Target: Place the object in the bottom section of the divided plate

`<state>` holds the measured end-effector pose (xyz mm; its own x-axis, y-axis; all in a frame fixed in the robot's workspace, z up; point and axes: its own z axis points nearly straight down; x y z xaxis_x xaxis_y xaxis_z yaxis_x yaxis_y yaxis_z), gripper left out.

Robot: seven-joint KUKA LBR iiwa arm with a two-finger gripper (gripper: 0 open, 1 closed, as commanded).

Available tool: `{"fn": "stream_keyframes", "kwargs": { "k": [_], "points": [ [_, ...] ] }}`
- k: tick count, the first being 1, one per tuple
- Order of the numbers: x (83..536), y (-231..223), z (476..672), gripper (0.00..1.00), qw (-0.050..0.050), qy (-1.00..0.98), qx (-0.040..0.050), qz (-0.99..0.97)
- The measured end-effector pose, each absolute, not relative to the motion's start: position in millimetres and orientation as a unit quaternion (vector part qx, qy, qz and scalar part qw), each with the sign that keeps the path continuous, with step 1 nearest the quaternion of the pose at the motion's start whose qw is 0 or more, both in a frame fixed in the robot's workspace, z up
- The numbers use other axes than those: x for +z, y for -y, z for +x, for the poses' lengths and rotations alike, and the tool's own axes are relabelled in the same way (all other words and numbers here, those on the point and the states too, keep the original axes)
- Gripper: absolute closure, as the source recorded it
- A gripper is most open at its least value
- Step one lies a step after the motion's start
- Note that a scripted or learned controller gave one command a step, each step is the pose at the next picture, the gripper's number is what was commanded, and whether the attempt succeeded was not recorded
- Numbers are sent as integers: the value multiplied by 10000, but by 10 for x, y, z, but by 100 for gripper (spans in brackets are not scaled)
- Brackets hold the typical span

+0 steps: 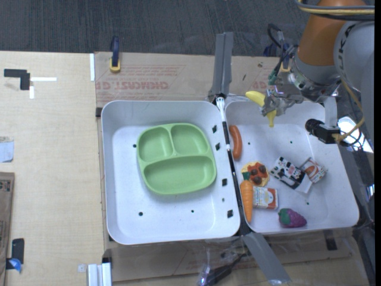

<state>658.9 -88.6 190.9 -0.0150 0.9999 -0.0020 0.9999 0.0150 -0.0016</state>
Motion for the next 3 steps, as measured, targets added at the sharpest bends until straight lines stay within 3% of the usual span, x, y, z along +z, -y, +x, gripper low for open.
{"fn": "stream_keyframes", "kwargs": {
  "k": [1, 2, 3],
  "points": [
    [1908, 212, 6070, 100, -11, -6013, -18, 7990],
    [1936, -291, 5470, 100, -11, -6735, -18, 7392],
    [2301, -928, 5393, 100, -2, -6931, -16, 7209]
  ]
}}
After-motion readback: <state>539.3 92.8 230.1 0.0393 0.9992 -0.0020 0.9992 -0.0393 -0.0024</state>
